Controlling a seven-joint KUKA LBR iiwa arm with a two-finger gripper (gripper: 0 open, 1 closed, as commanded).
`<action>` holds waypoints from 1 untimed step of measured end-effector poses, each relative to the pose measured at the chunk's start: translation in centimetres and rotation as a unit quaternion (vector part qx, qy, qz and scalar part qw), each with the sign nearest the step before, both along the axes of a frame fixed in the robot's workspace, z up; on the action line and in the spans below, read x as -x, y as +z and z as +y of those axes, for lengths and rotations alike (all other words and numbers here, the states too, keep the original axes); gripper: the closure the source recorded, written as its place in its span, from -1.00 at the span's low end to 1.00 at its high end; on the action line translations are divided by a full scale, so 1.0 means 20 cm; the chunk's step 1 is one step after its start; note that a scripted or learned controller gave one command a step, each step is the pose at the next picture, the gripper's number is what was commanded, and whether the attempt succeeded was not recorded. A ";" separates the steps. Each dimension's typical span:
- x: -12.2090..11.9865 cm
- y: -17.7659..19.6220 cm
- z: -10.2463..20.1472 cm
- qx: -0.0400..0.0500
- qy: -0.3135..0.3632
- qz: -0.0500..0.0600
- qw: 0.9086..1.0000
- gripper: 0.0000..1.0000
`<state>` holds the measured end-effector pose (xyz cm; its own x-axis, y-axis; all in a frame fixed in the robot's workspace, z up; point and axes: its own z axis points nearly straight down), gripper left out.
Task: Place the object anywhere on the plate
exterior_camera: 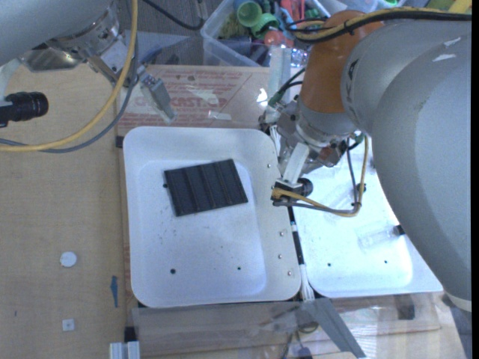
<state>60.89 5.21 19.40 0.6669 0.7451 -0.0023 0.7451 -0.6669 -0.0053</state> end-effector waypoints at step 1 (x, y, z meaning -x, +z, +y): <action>0.05 -0.27 0.33 0.001 -0.181 -0.001 0.983 1.00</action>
<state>59.84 11.89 14.09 0.8886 0.4586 -0.0025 0.4586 -0.8886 -0.0032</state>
